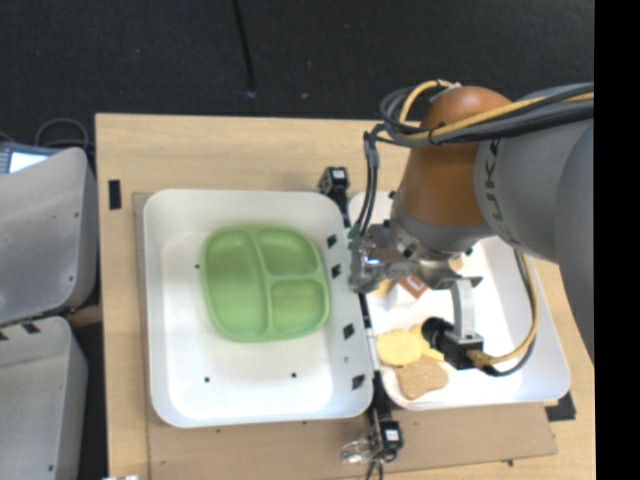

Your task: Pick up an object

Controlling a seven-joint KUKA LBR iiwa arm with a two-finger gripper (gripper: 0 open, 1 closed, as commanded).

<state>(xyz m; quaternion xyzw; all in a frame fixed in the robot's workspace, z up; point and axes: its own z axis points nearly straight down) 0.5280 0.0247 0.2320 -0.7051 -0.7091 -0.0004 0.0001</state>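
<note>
The gripper (pixel 405 273) hangs low over the right bin (pixel 530 368); nothing looks lifted yet, grip state apparently hidden

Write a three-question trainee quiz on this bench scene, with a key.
1. True or false: the green plate lies in the left bin.
2. How many compartments does that plate show? A) two B) three C) five
3. Which item lies nearest the front rim of the right bin: the yellow piece or the brown toast-like piece?

Key: 1 true. 2 B. 3 the brown toast-like piece.
</note>
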